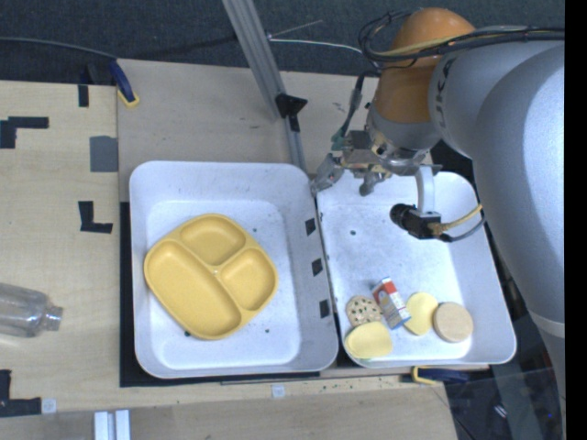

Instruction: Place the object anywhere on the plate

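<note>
Gripper [353, 174] high in the right bin [477, 246], away from the food.
Its finger state cannot be told; cookie [362, 311] lies near the bin's front edge, yellow plate [211, 275] in the left bin.

no legible text, labels or numbers anywhere

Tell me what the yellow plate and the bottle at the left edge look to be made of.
The yellow plate, divided into three compartments, looks like moulded plastic with a smooth, slightly matte finish and soft rounded ridges. The bottle, lying on its side on the bench, looks like clear plastic; the wood shows through it.
</note>
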